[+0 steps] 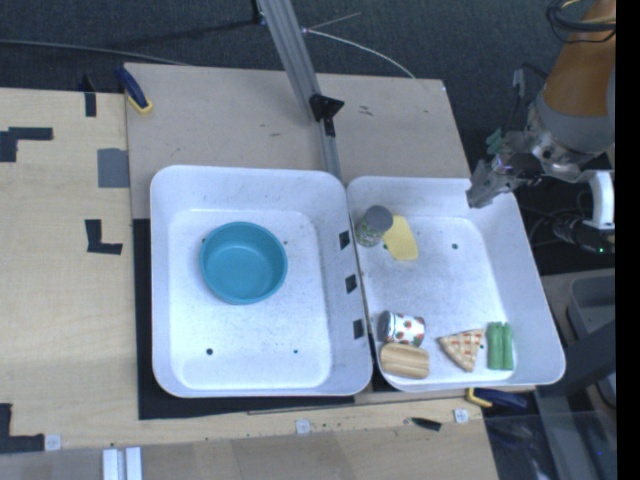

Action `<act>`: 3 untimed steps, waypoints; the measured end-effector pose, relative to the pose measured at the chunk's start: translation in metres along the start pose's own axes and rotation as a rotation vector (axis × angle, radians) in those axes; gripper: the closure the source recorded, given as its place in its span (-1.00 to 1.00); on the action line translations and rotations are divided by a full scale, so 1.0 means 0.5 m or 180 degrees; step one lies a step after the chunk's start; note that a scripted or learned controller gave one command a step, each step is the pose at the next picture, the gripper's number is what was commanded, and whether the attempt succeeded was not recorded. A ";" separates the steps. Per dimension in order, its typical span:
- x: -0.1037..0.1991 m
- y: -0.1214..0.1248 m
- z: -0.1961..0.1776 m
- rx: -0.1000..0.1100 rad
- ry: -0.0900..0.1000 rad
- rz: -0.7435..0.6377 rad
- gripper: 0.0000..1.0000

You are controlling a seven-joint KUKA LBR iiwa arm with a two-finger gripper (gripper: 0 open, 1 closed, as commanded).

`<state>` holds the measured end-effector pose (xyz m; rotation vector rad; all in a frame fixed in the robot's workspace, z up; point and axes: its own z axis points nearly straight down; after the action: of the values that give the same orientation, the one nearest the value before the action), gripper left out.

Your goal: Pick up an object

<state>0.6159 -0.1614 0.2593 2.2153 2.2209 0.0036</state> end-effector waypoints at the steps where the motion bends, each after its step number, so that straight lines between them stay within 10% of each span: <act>1: 0.001 0.001 -0.028 0.0013 0.0004 0.0002 1.00; 3: 0.217 -0.007 0.010 0.0026 0.0010 -0.0011 1.00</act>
<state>0.6123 -0.0531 0.2542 2.2171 2.2304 -0.0022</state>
